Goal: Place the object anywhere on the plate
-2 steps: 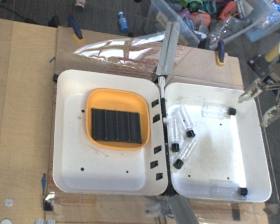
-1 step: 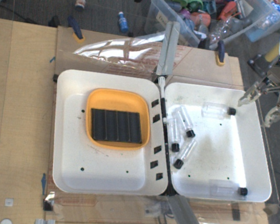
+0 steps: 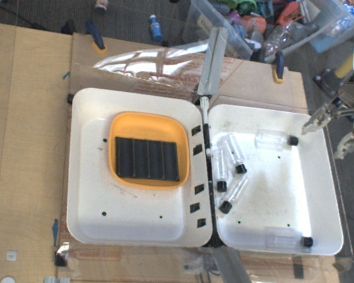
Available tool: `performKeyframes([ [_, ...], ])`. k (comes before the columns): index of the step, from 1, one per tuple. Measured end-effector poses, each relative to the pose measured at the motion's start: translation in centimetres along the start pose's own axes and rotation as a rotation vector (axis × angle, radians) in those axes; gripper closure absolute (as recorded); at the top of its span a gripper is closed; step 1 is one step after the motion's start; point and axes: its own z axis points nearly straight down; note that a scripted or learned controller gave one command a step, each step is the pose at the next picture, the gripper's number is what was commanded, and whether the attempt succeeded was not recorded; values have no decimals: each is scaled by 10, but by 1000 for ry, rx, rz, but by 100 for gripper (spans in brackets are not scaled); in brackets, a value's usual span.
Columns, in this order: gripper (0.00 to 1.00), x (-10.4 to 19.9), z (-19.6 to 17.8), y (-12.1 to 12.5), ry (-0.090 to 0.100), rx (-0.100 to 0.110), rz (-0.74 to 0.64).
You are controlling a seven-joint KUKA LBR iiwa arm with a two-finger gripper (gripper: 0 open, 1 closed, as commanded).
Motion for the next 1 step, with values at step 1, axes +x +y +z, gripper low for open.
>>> performKeyframes([
  [1,0,0,-2,0,0,0,-73],
])
